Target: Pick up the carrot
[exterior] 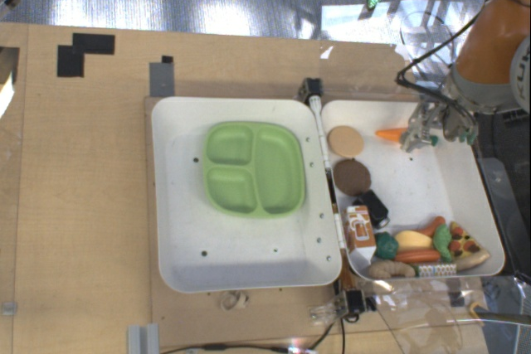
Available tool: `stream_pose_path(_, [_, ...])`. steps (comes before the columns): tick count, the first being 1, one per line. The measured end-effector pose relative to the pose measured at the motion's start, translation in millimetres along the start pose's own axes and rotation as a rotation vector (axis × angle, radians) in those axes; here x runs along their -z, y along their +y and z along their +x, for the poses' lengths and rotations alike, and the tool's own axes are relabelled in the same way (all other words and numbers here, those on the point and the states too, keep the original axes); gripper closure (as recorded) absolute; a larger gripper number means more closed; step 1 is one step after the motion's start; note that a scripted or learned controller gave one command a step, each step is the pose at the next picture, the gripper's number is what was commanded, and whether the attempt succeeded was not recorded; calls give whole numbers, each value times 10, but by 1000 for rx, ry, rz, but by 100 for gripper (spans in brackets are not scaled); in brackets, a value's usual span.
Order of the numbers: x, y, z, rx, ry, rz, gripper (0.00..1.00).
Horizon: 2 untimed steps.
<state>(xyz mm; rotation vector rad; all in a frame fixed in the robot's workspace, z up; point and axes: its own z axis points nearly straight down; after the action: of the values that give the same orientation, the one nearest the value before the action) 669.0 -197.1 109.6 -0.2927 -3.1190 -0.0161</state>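
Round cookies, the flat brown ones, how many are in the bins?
2, both in the right bin near its left wall: a light tan cookie toward the far end, and a dark brown cookie just in front of it. More could hide in the toy pile.

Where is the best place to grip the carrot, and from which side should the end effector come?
Grip the carrot across its thicker right part, probably from above: it lies flat on the right bin floor, tip pointing left. The end effector is at that end.
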Motion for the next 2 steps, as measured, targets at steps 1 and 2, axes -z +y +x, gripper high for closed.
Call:
stream_pose_path(1, [2,3,3,1,2,0,0])
stream_pose_path(2, [-225,-90,51,-252,0,8,0])
